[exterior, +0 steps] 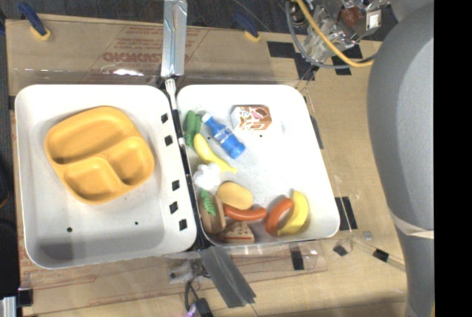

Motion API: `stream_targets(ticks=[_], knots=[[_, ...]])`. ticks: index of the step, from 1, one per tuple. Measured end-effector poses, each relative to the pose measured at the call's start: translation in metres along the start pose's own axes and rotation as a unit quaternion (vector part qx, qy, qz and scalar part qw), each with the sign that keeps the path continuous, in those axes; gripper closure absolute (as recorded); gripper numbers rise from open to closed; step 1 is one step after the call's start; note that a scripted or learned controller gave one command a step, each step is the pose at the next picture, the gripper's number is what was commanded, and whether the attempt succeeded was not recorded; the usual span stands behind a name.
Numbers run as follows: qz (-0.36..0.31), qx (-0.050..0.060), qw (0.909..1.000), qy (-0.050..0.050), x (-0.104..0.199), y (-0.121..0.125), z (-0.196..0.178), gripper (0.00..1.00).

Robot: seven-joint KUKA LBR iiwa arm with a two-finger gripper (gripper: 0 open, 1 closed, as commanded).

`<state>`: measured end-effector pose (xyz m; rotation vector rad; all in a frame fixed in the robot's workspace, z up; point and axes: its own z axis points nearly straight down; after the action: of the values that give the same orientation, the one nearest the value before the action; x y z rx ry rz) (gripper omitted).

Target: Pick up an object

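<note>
Cardboard-lined bench (88,50) carries two white bins side by side. Left bin (29,234) has a yellow divided tray (99,153) toward its far left corner. Right bin (313,183) holds the pickable clutter: blue bottle (223,137) and banana (209,153) near the left wall, small printed carton (252,118) near the far edge, hot dog (237,203) and red-yellow toy fruit (289,214) along the near edge. My arm (405,87) comes in from the right, wrist raised and tilted, gripper (316,50) hanging beyond the right bin's far right corner, over the bench, not over any object. Nothing is visibly held. Can't tell from here how the gripper is set.
</note>
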<state>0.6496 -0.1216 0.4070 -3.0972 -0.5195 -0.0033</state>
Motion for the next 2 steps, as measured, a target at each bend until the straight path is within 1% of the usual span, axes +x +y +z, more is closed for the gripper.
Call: stream_targets(ticks=[1,2], knots=[[0.033,0.000,0.9994,0.001,-0.017,0.011,-0.088,1.00],[-0.013,0.002,0.9999,-0.003,-0.033,0.083,-0.084,1.00]])
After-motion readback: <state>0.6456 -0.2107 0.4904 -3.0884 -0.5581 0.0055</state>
